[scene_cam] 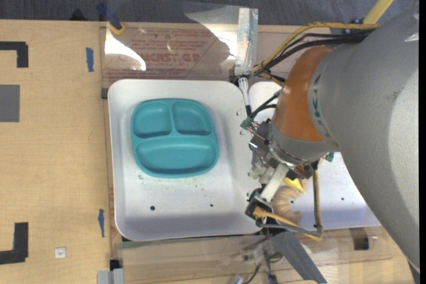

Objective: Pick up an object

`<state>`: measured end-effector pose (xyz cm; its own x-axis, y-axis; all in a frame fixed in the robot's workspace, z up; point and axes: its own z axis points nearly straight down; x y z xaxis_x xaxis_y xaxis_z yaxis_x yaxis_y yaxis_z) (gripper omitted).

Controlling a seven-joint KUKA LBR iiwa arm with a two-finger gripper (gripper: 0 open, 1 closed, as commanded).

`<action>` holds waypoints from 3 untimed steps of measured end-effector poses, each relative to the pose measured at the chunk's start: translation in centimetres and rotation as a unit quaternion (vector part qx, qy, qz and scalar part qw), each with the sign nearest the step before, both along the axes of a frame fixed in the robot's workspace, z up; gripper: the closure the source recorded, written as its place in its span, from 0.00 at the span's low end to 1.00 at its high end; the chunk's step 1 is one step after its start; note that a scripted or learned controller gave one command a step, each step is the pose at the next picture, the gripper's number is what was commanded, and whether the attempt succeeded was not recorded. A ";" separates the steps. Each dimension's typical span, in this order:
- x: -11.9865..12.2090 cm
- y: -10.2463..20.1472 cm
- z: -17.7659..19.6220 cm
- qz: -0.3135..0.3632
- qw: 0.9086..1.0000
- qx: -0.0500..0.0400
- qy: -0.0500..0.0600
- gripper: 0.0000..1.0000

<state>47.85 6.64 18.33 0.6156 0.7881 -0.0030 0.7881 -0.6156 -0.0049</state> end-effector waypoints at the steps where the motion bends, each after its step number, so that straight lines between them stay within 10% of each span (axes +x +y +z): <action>1: 0.7 3.0 0.8 -0.345 0.938 -0.002 -0.002 1.00; 2: -0.1 11.2 -0.3 -0.017 1.000 0.000 0.000 1.00; 3: 0.0 15.9 -1.5 -0.147 0.989 -0.001 -0.001 1.00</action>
<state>47.81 22.52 16.86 0.8178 0.5756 -0.0025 0.5756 -0.8178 -0.0013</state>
